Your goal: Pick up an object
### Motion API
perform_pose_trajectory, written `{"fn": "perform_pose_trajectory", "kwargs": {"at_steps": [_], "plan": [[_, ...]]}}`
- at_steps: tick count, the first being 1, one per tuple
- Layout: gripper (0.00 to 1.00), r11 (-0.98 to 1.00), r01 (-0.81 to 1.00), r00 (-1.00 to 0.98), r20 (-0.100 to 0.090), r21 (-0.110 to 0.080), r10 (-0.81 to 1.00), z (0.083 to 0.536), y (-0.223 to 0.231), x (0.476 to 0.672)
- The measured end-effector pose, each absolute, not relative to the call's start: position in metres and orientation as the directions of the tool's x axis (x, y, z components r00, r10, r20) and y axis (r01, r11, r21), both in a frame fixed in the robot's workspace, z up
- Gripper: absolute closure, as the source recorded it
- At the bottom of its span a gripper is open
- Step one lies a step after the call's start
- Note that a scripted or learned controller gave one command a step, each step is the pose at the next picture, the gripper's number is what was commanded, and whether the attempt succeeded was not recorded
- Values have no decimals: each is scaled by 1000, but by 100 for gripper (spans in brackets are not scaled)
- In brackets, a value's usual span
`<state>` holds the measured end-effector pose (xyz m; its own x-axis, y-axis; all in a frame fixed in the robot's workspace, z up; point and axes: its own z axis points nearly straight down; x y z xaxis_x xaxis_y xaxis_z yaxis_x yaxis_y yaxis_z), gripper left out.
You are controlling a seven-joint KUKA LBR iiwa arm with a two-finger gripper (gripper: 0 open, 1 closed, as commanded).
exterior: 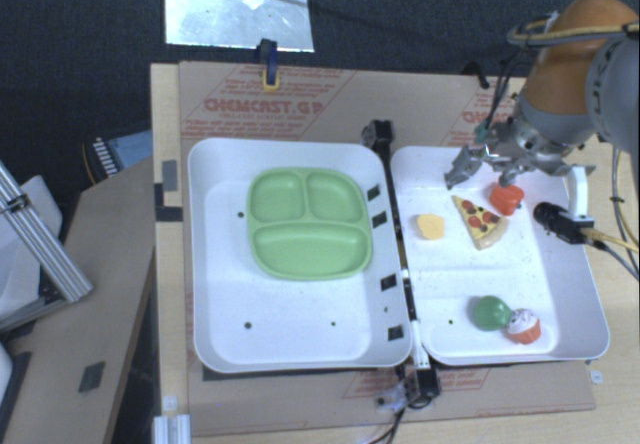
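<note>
nearest in the right white bin [575,332], a round green ball [489,312] touches a red-and-white cupcake-like toy [523,326]. farther back in that bin lie a small yellow chunk [431,227], a toy pizza slice [480,220] and a small red object [506,198]. the end effector [482,169] hangs over the bin's far part, just beyond the red object; whether it is open cannot be told. past the bin, the tabletop's cardboard [300,97] reads "chemcast gp".
</note>
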<state>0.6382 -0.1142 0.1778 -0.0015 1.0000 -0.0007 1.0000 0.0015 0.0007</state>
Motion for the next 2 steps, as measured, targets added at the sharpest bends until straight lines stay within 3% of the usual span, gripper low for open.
{"fn": "perform_pose_trajectory", "kwargs": {"at_steps": [1,2], "plan": [[0,5,1000,-5,0,-2,1000,124,-104,637],[100,5,1000,-5,-1,4,1000,138,-105,639]]}}
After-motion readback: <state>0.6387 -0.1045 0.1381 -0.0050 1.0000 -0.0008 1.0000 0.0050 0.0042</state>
